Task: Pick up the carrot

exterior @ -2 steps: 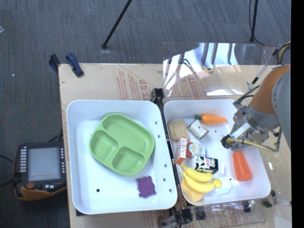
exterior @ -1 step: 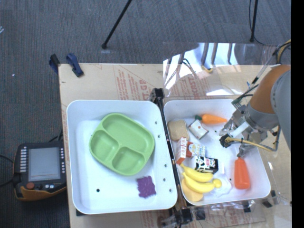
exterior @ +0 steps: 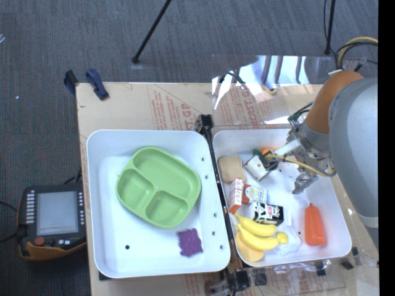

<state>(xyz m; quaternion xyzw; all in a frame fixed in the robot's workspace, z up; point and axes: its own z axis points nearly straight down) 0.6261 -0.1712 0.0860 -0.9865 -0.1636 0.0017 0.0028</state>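
Now the gripper point(exterior: 303, 182) hangs just above the carrot point(exterior: 314, 226), fingers slightly apart, clasping nothing.

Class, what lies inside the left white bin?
Inside the left bin: a green divided plate and a purple piece. The bin floor under the plate is covered.
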